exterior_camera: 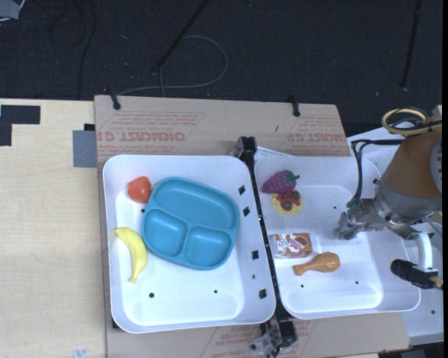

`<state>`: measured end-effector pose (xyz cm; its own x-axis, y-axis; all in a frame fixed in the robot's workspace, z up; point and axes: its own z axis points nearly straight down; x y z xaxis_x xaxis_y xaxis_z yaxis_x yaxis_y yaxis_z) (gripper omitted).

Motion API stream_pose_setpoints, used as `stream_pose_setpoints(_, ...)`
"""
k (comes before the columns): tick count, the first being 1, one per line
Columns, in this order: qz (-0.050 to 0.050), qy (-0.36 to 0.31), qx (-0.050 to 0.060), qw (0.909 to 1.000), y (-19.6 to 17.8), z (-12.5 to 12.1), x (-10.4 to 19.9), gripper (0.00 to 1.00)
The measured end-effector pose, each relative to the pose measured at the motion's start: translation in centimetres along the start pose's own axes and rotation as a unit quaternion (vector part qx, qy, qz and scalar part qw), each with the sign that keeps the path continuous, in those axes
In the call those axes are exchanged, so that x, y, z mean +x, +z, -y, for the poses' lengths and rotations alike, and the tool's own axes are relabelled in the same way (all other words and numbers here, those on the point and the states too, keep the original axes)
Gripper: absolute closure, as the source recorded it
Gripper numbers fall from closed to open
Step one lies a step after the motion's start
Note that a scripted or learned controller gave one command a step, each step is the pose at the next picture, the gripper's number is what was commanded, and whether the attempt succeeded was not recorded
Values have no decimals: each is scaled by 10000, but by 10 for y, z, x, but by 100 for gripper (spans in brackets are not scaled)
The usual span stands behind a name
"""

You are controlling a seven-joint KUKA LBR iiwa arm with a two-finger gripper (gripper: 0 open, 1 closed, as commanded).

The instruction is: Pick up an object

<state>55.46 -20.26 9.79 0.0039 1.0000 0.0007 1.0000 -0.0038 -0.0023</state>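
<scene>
Left bin (127,308): holds blue tray (190,222) set at a slant across the middle; tomato (140,189) at its upper left corner, touching or just beside the tray rim; banana (133,252) along the left wall, just beside the tray
Right bin (336,304): holds grapes (279,181) at the upper left, near the divider; small yellow-red toy (287,202) directly below, touching the grapes; packet (292,244) lying flat near the divider; drumstick (319,263) just below and right of the packet, thick end toward the arm
Arm (414,174): reaching in from the right, orange band above the wrist, wrist low over the right side of the right bin
Gripper (351,224): low over bare bin floor, right of the packet and above the drumstick, apart from both
Fingers: too small and blurred to judge; cannot tell how far open; nothing seen between them
Nearest candidates: drumstick and packet, both near the gripper on its left
Step in hand: judged as approach, nothing lifted yet
Handling: drumstick rounded and narrow at the neck, likely to take a pinch across the shaft; packet flat, likely to slip a two-finger grip
Risk: closing on bare floor if descent is made at the present spot
</scene>
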Motion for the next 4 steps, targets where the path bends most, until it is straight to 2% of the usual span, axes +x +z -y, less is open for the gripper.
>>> stream_pose_setpoints(1,5,20,-14,10000,-44,0,-7,100)
stream_pose_setpoints(2,6,-27,-22,10000,-103,-1,0,100)
stream_pose_setpoints(3,5,-27,-16,10000,-126,-2,0,100)
stream_pose_setpoints(4,-5,-43,-10,10000,-136,-15,49,100)
